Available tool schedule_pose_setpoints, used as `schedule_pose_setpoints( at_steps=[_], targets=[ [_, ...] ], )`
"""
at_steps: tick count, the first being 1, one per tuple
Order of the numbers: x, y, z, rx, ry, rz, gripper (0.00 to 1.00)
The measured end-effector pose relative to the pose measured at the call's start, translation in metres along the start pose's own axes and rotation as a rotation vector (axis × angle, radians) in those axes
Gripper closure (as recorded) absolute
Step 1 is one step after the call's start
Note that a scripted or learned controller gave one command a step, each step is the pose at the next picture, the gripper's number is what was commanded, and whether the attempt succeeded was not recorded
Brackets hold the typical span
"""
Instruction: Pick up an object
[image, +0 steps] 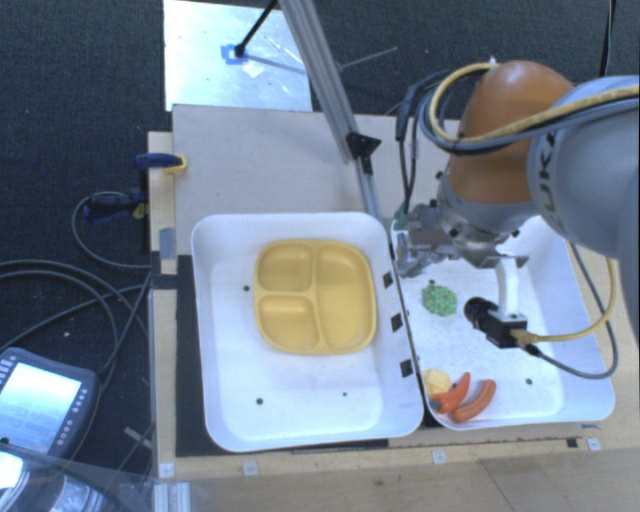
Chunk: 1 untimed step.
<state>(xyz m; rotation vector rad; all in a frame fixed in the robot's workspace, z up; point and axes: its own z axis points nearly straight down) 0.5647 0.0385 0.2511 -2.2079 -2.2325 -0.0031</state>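
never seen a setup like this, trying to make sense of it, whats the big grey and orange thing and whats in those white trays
That big thing is a robot arm, reaching in from the right. One fixed camera looks down at a slant on a bench with two shallow white bins. The left bin holds a yellow divided plate. The right bin holds small toy foods: a green piece, a small yellow piece and two orange-red sausage-like pieces. The gripper hangs over the right bin's left side, near the green piece. Nothing is visibly held.
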Motion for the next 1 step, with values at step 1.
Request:
schedule_pose_setpoints(
  at_steps=[1],
  targets=[
    [0.0457,-0.0140,0.0120,0.001,-0.001,0.000,1.00]
  ],
)
